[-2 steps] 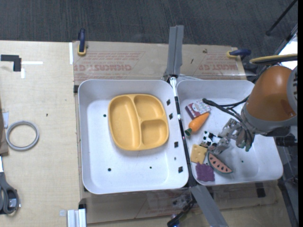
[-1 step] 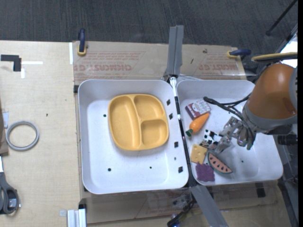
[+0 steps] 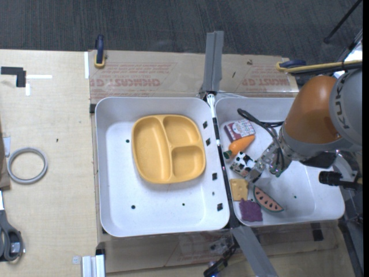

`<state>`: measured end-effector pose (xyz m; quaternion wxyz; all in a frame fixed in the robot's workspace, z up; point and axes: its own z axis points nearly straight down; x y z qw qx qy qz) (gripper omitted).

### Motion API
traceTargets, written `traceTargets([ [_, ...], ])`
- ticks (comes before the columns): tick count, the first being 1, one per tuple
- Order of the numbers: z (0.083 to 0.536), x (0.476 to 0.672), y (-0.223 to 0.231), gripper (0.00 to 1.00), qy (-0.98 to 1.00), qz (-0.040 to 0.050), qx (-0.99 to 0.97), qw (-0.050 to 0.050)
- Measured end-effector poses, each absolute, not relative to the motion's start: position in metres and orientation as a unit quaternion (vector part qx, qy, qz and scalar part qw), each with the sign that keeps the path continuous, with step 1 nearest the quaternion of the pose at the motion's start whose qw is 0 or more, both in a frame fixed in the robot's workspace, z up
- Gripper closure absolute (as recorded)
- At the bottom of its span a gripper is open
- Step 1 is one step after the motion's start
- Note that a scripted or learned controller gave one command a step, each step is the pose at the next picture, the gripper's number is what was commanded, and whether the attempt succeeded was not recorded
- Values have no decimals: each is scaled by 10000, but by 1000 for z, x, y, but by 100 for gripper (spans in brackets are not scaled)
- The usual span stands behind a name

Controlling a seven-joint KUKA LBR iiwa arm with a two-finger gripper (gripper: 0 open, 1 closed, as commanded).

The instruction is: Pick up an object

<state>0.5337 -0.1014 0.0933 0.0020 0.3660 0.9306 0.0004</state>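
I am hovering my gripper (image 3: 258, 169) low in the right bin (image 3: 323, 203), just beside a black-and-white toy (image 3: 242, 164). Whether it is wide or narrow, I cannot tell. A yellow divided plate (image 3: 168, 149) is lying in the left bin (image 3: 115, 201).

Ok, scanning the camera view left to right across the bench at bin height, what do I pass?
Grey tape ring → yellow divided plate in the left bin → black-and-white toy in the right bin → end effector → orange band.
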Motion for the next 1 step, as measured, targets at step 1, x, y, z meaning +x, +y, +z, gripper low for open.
traceTargets([
  [1, 93, 555, -96, 100, 9054, -2, 4246, 18],
])
